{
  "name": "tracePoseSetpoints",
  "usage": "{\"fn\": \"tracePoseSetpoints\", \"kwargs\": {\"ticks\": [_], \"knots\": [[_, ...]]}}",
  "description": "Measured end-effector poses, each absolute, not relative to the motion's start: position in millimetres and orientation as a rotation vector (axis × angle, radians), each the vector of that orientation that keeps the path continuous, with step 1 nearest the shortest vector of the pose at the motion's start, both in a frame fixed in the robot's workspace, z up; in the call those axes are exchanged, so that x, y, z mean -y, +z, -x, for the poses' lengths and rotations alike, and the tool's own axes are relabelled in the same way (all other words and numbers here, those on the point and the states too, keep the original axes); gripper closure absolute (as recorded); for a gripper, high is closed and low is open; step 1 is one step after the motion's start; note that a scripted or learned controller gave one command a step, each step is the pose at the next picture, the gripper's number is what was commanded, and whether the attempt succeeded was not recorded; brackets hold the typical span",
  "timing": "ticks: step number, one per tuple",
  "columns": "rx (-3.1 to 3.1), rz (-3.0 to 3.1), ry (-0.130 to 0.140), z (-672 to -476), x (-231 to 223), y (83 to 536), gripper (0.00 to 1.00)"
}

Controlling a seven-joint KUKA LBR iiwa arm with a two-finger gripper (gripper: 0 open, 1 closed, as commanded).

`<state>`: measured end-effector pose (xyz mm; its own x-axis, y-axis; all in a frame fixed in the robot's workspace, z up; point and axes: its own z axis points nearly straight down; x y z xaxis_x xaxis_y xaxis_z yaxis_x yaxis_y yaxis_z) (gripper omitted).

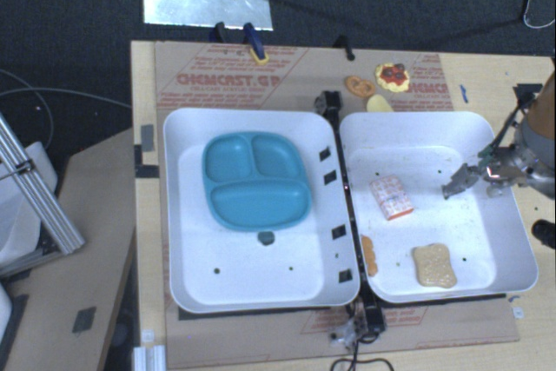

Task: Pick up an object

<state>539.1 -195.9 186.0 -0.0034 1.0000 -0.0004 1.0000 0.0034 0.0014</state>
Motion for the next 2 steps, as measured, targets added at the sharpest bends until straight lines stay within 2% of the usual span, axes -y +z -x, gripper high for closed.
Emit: {"fn": "tracePoseSetpoints", "kwargs": {"ticks": [1, 2], "knots": [[-2.239, -2.199, 0.013, -617.2, 55, 185, 0.00], [-2.221, -2.230, -0.007, -542.4, 104, 146, 0.00]]}}
